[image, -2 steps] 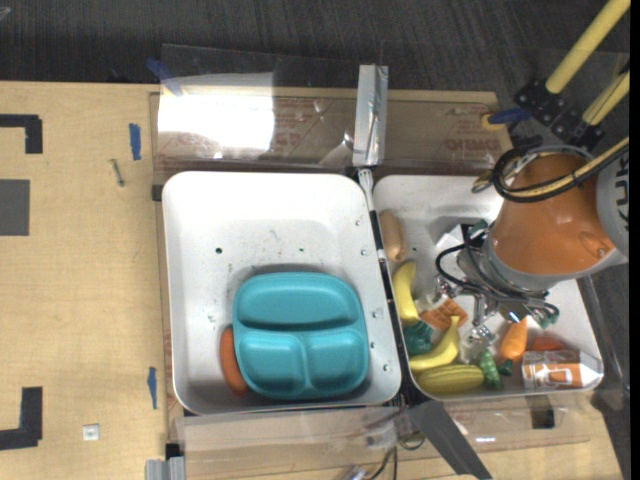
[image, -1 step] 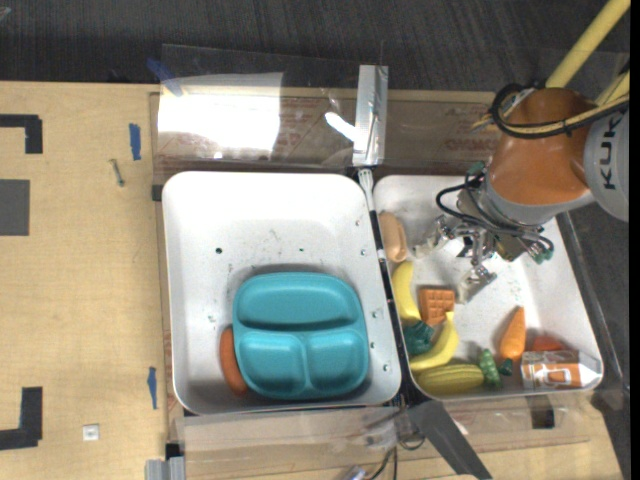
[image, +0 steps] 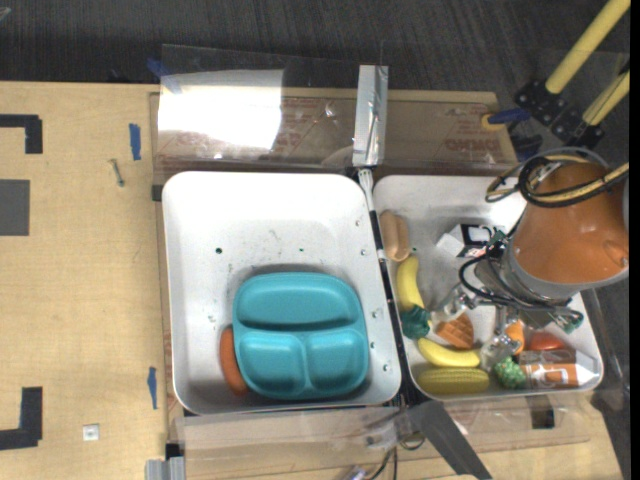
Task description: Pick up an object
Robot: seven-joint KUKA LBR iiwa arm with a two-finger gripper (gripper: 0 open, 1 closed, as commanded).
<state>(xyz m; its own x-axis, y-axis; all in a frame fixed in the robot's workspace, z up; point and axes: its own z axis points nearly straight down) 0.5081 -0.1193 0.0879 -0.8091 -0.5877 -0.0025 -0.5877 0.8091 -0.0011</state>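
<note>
The right bin (image: 440, 200) holds several toy foods: a tan bread roll (image: 395, 234), a yellow banana (image: 407, 282), a second banana (image: 446, 353), a corn cob (image: 450, 378), an orange carrot piece (image: 458, 332), a green broccoli (image: 511, 372) and a red-orange packet (image: 552, 370). The arm's orange band (image: 572, 230) hangs over that bin's right half. Its gripper (image: 478, 316) is low over the pile, just above the carrot piece and beside the second banana. Cables and the wrist hide its tips.
The left bin (image: 200, 218) carries a teal divided plate (image: 298, 334) with an orange object (image: 230, 360) poking out under its left edge. A metal divider (image: 370, 118) stands behind the bins. Yellow poles (image: 592, 30) rise at the top right.
</note>
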